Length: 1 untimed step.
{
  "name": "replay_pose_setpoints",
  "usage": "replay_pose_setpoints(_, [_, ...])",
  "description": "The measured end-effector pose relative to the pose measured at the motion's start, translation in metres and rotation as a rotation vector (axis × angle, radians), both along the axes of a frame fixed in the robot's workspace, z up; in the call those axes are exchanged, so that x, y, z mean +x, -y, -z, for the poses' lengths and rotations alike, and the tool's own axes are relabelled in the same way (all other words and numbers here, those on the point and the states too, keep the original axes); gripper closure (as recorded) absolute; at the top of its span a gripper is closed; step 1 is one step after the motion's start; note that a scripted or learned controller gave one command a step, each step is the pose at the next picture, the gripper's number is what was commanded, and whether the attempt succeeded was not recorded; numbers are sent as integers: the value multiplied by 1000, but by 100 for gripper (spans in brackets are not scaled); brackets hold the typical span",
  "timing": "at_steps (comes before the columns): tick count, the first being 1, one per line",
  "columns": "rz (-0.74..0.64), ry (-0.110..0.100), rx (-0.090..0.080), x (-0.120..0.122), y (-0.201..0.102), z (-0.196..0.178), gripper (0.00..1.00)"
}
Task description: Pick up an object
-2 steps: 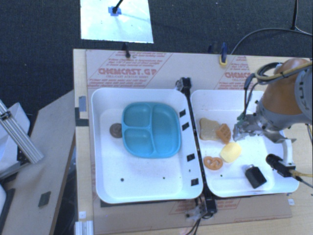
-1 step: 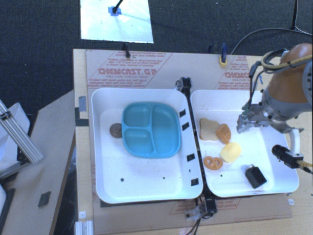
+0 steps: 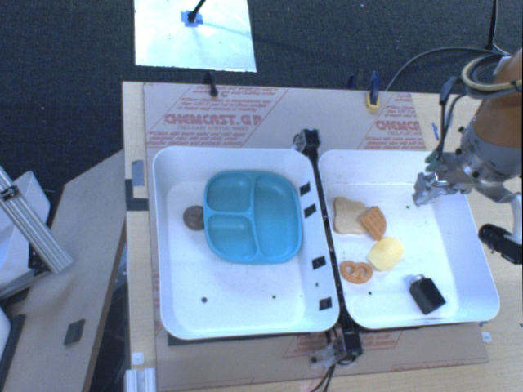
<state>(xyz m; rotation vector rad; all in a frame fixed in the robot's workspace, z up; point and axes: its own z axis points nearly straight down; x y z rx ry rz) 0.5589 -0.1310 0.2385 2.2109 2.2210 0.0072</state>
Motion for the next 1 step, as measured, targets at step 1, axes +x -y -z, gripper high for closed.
replay_pose_setpoints(1, [-1,-4,1,1,0,-16,100])
